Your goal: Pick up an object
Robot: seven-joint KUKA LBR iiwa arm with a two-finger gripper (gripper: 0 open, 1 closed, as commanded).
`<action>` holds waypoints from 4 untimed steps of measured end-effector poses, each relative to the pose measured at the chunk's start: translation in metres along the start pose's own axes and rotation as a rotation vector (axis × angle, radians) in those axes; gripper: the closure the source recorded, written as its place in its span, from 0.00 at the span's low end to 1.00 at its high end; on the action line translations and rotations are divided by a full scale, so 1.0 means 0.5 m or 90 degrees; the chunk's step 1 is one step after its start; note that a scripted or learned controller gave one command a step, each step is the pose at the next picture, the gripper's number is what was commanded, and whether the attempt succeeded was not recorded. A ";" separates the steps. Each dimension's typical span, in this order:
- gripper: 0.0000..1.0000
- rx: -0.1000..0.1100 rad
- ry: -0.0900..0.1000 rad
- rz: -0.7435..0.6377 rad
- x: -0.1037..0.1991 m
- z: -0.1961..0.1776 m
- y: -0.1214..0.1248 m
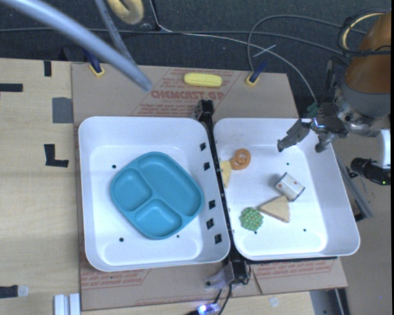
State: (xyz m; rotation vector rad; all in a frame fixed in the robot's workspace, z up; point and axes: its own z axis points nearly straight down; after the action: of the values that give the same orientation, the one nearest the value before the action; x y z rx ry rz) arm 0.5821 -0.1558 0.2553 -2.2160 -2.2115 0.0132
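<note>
The right bin (328, 241) holds an orange ring-shaped piece (241, 158), a pale yellow piece (225, 174) against the left wall, a small grey-white block (289, 187), a tan wedge (276, 209) and a green bumpy piece (251, 219). My gripper (306, 140) hangs over the bin's upper right part, its two dark fingers spread apart with nothing between them. It stands above and to the right of the grey-white block, well clear of every object.
The left bin (92, 176) bears a blue divided tray (156, 194). A yellow banana-like piece (202, 79) lies on the cardboard behind the bins. Cables cross the back, and a grey pole (72, 28) slants across the upper left.
</note>
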 end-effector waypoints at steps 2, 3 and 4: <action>0.00 -0.005 -0.001 -0.001 -0.009 0.083 -0.011; 0.00 -0.005 -0.001 -0.002 -0.010 0.174 -0.021; 0.00 -0.008 -0.002 -0.002 0.005 0.270 -0.032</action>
State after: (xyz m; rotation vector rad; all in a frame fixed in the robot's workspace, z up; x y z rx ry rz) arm 0.5643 -0.1529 0.1206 -2.2199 -2.2229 0.0039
